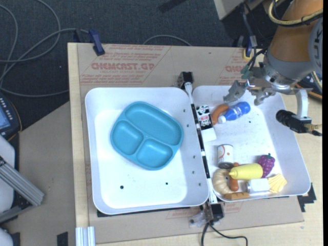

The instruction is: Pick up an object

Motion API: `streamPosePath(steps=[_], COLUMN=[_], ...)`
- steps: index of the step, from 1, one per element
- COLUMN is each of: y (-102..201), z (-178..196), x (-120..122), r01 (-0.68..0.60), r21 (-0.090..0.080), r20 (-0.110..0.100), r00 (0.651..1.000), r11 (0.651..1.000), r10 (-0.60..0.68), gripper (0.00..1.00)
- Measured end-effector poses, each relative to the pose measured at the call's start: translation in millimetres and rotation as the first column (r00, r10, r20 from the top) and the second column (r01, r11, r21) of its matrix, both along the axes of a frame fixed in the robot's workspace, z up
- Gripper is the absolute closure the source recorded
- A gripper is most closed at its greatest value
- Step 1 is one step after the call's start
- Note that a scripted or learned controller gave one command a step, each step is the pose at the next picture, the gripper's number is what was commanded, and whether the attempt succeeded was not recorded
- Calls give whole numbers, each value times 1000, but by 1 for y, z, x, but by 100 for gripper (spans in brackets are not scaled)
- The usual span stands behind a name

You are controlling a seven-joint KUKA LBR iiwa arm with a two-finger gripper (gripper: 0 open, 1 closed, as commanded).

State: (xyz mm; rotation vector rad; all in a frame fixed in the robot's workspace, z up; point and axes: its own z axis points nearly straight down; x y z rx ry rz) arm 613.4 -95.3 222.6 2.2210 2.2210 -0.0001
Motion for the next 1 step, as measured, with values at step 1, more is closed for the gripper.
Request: streamPosePath(steps=[1], y=[-6], z=[-106], x=[34], r01=[0], r21=[-2], r20=[11], r00=[1000], r11=[1000], r10=[0], gripper=[0])
